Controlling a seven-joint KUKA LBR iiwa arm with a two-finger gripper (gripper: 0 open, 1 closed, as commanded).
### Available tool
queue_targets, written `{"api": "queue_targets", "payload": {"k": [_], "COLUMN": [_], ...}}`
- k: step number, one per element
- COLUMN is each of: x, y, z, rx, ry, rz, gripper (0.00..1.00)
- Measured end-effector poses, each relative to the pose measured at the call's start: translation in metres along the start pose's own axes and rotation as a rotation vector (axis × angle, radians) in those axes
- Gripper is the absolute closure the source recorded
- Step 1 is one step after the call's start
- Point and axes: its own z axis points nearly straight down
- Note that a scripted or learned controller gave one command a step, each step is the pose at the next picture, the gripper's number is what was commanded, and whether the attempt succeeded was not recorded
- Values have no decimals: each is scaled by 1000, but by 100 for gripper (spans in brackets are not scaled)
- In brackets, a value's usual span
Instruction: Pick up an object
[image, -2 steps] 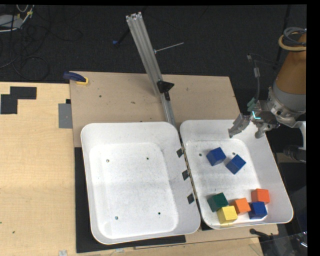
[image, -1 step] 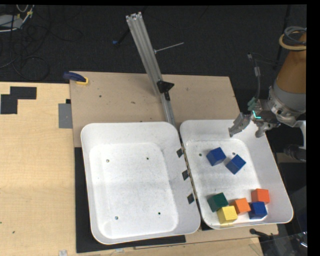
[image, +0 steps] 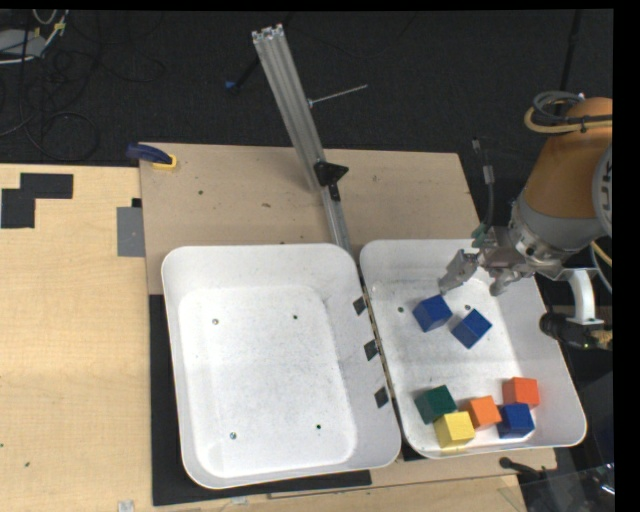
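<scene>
Two blue cubes (image: 451, 319) just below the spread, empty gripper (image: 480, 272) look light, rigid; pinch flat opposite faces.

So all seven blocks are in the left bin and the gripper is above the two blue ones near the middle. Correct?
Not quite: the blocks lie in the right bin, not the left bin, as the camera view shows. The rest holds: seven blocks, with the gripper above the two blue blocks near the middle.
</scene>
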Motion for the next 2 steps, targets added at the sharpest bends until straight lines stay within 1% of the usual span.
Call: {"api": "queue_targets", "payload": {"k": [1,2], "x": [-7,-4], "y": [5,19], "z": [50,89], "rx": [-1,-16], "ry": [-1,4], "rz": [1,-1], "gripper": [0,0]}}
